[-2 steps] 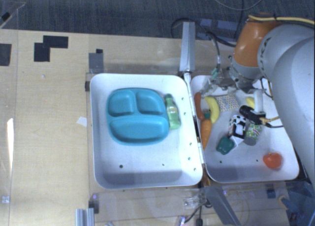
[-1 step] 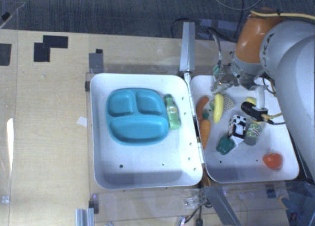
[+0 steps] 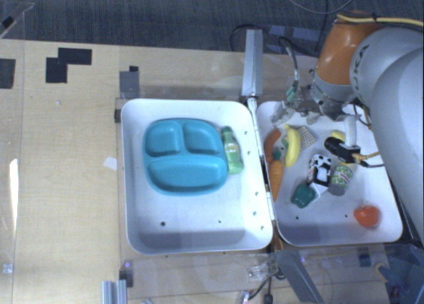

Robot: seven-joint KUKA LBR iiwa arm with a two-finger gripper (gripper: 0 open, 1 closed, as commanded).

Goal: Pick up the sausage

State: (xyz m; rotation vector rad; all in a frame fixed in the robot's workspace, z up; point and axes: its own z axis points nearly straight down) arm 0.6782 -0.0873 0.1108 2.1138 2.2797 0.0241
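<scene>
Item: sausage point(image 3: 271, 142), brownish-red, elongated. Loc: right bin point(image 3: 391, 230), far-left side, lying along the wall next to the divider, just beside the banana point(image 3: 291, 147) and above the carrot point(image 3: 275, 177). Status: resting in bin, not lifted.

Item: pincer point(image 3: 296, 105). Loc: over back-left corner of right bin, near sausage's upper end but apart from it. Open/closed: can't tell, tips too small and cluttered. Nothing seen held.

Other contents, right bin: black-white cow-print obj. point(image 3: 320, 169), green piece point(image 3: 303, 195), tomato-like red obj. point(image 3: 366, 216).

Left bin point(image 3: 192, 230): blue divided tray point(image 3: 185, 155), green bottle point(image 3: 232, 152) touching its right edge.

Progress, est.: approach stage. Descent, grasp, lift all left to do.
</scene>
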